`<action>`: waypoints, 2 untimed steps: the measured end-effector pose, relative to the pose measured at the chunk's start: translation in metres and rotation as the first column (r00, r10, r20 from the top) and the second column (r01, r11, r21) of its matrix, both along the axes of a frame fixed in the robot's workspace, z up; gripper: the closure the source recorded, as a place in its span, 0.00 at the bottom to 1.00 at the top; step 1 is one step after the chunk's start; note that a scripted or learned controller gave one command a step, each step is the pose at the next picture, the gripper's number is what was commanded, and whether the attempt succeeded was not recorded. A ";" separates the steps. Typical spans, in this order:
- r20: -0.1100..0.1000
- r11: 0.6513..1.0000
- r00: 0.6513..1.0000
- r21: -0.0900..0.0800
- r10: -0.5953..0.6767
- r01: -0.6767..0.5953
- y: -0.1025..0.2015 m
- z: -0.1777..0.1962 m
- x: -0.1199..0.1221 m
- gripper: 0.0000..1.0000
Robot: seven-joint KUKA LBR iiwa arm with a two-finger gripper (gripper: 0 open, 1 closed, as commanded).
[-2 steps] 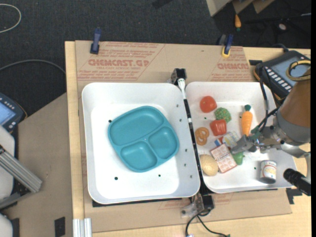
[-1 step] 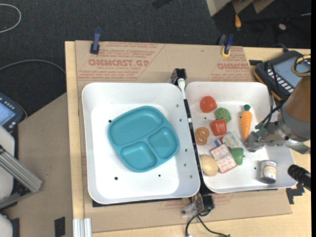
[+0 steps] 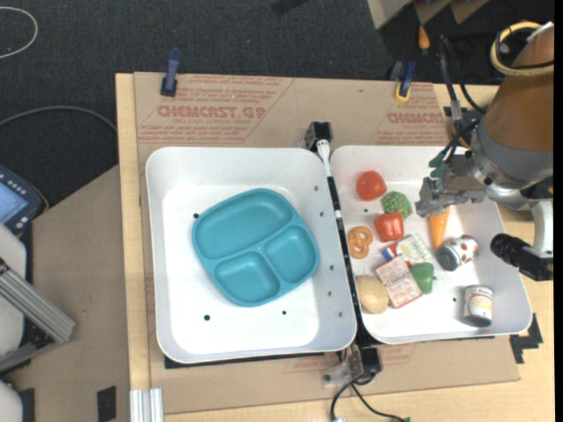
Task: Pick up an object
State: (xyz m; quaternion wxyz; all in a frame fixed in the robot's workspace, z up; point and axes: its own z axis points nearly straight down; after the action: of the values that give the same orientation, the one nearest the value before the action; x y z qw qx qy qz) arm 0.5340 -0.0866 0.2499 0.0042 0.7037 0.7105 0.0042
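Note:
My gripper (image 3: 440,199) hangs over the right bin (image 3: 510,323), near its far right side. Directly under it lies an orange carrot (image 3: 437,229), its upper end against the gripper's underside; whether it is gripped I cannot tell. To the left of the carrot sit a green broccoli (image 3: 398,204), a red pepper (image 3: 389,227) and a red tomato (image 3: 370,185). A black-and-white round object (image 3: 457,253) lies just below right of the carrot.
The right bin also holds a pretzel (image 3: 359,241), a potato (image 3: 372,294), snack packets (image 3: 400,280), a green piece (image 3: 423,276) and a small can (image 3: 478,306). A teal divided plate (image 3: 255,246) lies in the left bin (image 3: 167,236). The arm's grey body (image 3: 519,148) overhangs the bench's right edge.

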 end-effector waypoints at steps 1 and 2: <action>-0.018 1.000 1.000 0.004 -0.003 0.003 0.065 -0.020 -0.043 1.00; -0.018 1.000 1.000 0.004 0.001 -0.001 0.152 -0.041 -0.056 1.00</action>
State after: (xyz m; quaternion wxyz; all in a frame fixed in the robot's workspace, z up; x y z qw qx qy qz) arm 0.4778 0.0651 0.2087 -0.0038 0.7035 0.7106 -0.0006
